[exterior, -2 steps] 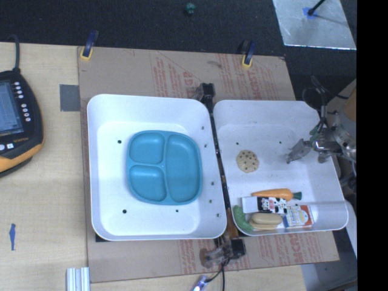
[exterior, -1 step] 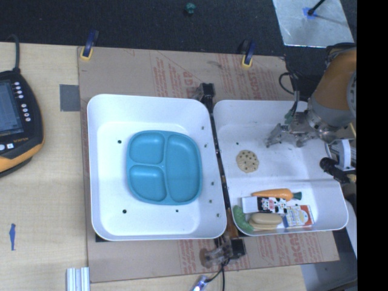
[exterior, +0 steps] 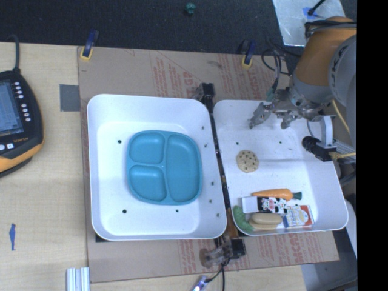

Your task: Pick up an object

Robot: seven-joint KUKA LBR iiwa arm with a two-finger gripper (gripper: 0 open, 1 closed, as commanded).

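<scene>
Packed along the near edge of the right shallow white bin point(exterior: 341, 183): orange toy carrot point(exterior: 276, 194), white-and-red carton point(exterior: 285, 214), tan bread roll point(exterior: 265, 220), touching, with little finger room between. Centred in the left shallow white bin point(exterior: 97, 162), teal divided plastic plate point(exterior: 163, 165), flat and broad, likely a poor grab. Rightward, round speckled cookie point(exterior: 247, 160) alone on bare floor, open on all sides, probably the easiest pick. Near the far edge, two-finger gripper point(exterior: 270, 121) spread wide, holding nothing.
</scene>
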